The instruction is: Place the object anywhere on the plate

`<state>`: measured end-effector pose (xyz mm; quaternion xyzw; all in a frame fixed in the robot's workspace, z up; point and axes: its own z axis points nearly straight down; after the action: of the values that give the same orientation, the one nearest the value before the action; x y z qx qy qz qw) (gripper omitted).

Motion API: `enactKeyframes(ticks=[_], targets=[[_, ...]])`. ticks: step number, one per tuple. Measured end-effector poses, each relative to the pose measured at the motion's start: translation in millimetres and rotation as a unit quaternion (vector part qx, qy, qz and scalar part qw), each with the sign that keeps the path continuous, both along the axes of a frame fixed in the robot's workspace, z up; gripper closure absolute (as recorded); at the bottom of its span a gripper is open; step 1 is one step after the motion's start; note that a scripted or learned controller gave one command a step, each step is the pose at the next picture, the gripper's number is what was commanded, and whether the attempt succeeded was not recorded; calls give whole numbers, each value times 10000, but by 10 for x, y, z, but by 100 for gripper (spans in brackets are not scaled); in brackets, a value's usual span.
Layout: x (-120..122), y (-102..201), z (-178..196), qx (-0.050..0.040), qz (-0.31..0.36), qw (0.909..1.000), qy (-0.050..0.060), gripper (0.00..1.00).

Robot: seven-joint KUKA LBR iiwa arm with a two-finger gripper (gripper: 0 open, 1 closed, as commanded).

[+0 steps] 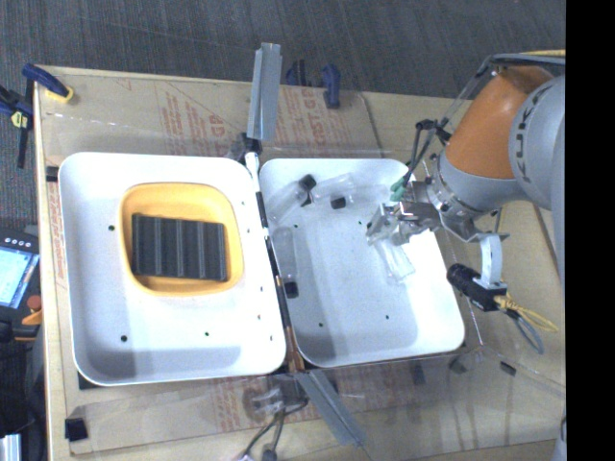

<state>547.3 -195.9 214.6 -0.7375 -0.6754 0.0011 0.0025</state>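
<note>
Object, likely clear plastic piece (pixel 399 257), lies in right bin (pixel 365 339) just under my gripper (pixel 394 224); finger state unreadable. Small black bits (pixel 338 201) near bin's far wall. Plate (pixel 183 233): yellow, rounded-square, dark ribbed insert, in left bin (pixel 144 353).

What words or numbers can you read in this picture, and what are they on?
Red print on the cardboard sheet under the bins: too blurred to read.
Dark letters on the grey arm: cut off and blurred, not readable.
The small screen at the left edge: too small to read.
</note>
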Motion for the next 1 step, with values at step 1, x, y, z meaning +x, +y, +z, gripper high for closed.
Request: enactKeyframes(ticks=[1], targets=[[16,721,74,0,587,9983,1,100]])
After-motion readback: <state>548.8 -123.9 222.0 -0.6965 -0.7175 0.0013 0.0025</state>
